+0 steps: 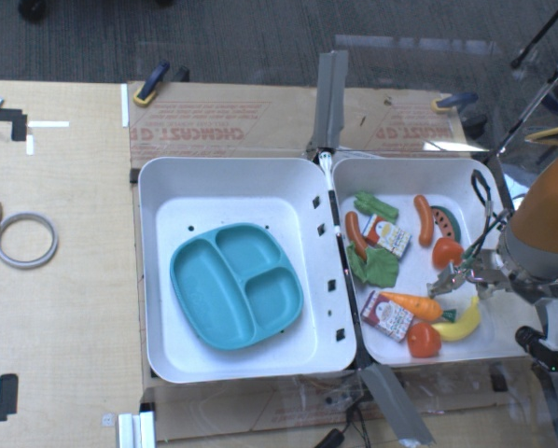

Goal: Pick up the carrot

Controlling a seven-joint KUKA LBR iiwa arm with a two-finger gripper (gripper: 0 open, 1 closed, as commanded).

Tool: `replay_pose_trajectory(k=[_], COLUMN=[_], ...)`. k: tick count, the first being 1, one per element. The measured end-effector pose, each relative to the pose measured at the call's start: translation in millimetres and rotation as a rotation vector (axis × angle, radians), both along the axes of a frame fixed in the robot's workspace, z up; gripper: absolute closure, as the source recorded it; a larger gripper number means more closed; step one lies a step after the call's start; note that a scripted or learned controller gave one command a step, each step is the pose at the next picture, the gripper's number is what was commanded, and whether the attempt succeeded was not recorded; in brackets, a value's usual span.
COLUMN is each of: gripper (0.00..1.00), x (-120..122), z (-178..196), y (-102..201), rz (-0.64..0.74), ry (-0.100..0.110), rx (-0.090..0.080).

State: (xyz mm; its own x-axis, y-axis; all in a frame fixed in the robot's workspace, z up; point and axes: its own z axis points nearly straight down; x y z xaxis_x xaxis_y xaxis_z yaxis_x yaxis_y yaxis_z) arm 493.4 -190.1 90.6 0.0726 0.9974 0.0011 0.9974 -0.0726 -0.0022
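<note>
A pale wooden bench (64, 343) stands over dark grey carpet, bearing two shallow white bins side by side on brown cardboard. The left white bin (158, 194) holds a teal plastic divided plate (235, 286). The right white bin (503, 339) is crowded with toy food: the orange plastic carrot (412, 303) lies on its side near the bin's front, tip pointing left, resting against a small red-and-white carton (387, 316), with a red tomato (424, 341) just in front and a yellow banana (461, 323) beside its thick end. Further back lie a green leafy piece (376, 267), a second small carton (387, 235), two orange-red sausages (355, 234) and a watermelon slice (444, 222). The grey arm's two-finger gripper (453, 280) reaches in from the right, hanging just above the carrot's thick end; whether the metal fingers are parted or closed cannot be told from this angle, and nothing is seen between them. A roll of grey tape (22, 240) sits on the bench at far left
</note>
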Motion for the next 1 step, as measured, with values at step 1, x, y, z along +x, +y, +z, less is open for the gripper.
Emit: replay_pose_trajectory(k=[1], gripper=[0.0], x=[-16.3], z=[-0.4], y=[71.2], rz=[-0.22], ry=[0.002], rx=[0.0])
